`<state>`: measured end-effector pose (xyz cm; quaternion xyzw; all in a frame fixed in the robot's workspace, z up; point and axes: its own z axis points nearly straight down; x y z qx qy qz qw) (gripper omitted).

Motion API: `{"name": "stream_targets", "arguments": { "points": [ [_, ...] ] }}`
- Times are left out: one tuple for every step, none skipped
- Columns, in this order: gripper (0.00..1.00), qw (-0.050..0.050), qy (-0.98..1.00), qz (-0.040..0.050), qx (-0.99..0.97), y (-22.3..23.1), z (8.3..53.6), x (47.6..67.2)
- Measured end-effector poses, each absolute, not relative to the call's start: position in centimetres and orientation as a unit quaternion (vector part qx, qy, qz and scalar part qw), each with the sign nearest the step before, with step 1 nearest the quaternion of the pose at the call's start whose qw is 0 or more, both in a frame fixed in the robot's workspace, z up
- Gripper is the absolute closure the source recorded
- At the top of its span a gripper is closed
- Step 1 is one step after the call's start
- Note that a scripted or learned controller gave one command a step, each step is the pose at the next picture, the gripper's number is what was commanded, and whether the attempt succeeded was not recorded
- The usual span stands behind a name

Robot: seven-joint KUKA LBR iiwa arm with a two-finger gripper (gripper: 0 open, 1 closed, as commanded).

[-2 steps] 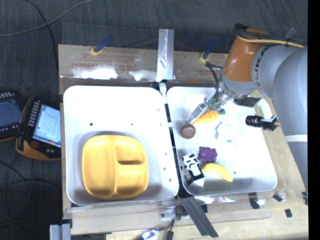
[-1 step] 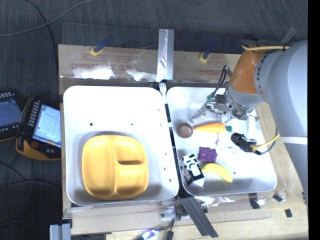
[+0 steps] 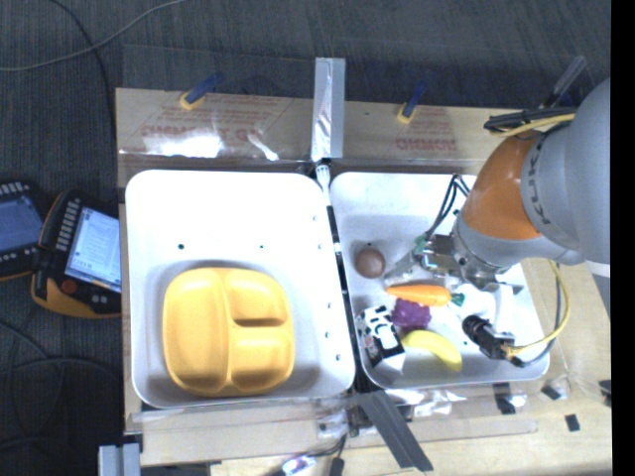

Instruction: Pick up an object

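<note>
The right bin [image 3: 397,201] holds a small brown ball [image 3: 370,260], an orange carrot [image 3: 419,292], a purple piece [image 3: 412,313], a yellow banana [image 3: 435,346] and a black-and-white item [image 3: 380,328]. My gripper [image 3: 434,257] hangs low in this bin, just above the carrot's far side and to the right of the brown ball. Nothing can be seen held in it.
A yellow divided tray [image 3: 228,327] lies in the front part of the left bin [image 3: 218,206]. The grey arm with its orange band [image 3: 501,206] covers the right bin's right side. A handheld pendant [image 3: 74,256] lies left of the bench.
</note>
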<state>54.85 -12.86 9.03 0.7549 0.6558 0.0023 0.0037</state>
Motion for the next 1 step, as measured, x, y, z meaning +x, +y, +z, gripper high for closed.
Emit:
{"name": "stream_targets", "arguments": {
  "points": [
    [0.0,0.008,0.635,0.0047,0.773,-11.81,9.06,54.37]
  ]
}}
